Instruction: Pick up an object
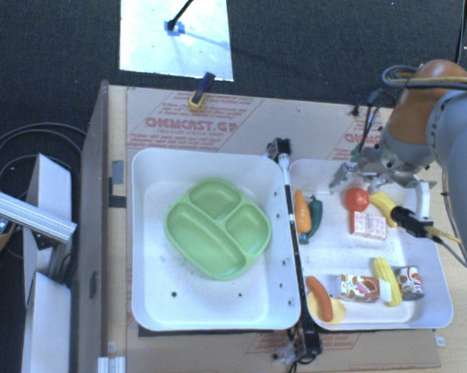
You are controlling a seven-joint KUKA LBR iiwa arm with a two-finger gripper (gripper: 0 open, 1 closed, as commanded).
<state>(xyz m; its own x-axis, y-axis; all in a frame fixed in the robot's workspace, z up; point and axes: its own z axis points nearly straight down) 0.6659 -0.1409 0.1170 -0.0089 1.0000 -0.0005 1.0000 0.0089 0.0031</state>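
My gripper (358,179) hangs over the far part of the right bin (437,307), its fingers spread apart with nothing between them. Just below it lies a red tomato (356,200). A yellow piece (383,204) lies to the tomato's right, and a red and white carton (368,226) sits in front of the tomato. An orange carrot (302,212) and a green pepper (315,216) lie by the bin's left wall. Near the front edge are a sausage in a bun (320,297), a brown and white packet (359,288), a corn cob (383,280) and a small can (410,282).
The left bin (155,294) holds a green divided plate (217,228). A dark rail (289,215) runs between the two bins. A yellow and black clip (200,94) lies on the board behind the bins.
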